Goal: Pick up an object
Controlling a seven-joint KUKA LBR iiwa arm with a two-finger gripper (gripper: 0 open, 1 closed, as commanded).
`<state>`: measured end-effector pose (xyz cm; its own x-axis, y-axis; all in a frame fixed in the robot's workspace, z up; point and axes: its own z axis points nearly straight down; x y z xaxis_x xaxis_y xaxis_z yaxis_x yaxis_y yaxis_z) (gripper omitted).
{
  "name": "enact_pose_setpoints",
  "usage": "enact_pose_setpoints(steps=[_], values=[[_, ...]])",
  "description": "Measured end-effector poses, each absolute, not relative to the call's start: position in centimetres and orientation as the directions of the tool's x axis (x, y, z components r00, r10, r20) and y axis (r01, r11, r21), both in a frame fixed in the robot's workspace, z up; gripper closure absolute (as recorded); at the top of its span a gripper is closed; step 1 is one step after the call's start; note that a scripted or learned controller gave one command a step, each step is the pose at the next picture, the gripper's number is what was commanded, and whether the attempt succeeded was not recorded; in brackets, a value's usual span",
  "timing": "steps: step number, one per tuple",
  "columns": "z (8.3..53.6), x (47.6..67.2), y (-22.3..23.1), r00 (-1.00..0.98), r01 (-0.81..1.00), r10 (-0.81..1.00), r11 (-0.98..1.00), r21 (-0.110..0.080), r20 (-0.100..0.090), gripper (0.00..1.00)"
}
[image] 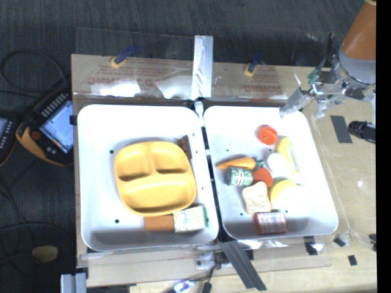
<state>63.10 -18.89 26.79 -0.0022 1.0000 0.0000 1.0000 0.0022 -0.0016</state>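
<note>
1. My jaws (297, 104) hang over the far right corner of the right bin (317, 163), just outside its rim. They are parked high and to the side, I judge, so that the camera has a free look at the bin's contents before a target is chosen.
2. Whether my jaws are spread or pressed together I cannot tell; nothing is seen between them.
3. Candidate things lie in a loose cluster in the middle of the right bin: an orange-red ball (267, 134) nearest my jaws, a banana (285, 149) just beside it, a carrot (237, 163), a small green can (239, 176), a slice of bread (256, 197) and a brown packet (270, 223) at the near rim.
4. The cluster is tight, with several pieces touching; I judge that the ball, standing a little apart at the far edge of the group, gives the freest approach.
5. The left bin (98, 163), beyond the divider from the right bin, holds a yellow tray (156, 179) that covers most of its floor, with a small box (189, 220) at the tray's near corner.
6. Both bins sit side by side on the desk (357, 182), kept shallow so that I can reach down from above.
7. The pick has not yet begun; the next move, I judge, calls for a descent toward the cluster.
</note>
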Motion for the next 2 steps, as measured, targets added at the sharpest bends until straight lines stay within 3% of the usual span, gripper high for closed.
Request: enact_pose_setpoints(steps=[1, 2], values=[[24.29, 59.57, -21.54, -0.106, 0.994, 0.994, 0.106, -0.002, -0.003, 0.0], [24.3, 59.57, -21.54, -0.106, 0.994, 0.994, 0.106, -0.001, -0.003, 0.0]])
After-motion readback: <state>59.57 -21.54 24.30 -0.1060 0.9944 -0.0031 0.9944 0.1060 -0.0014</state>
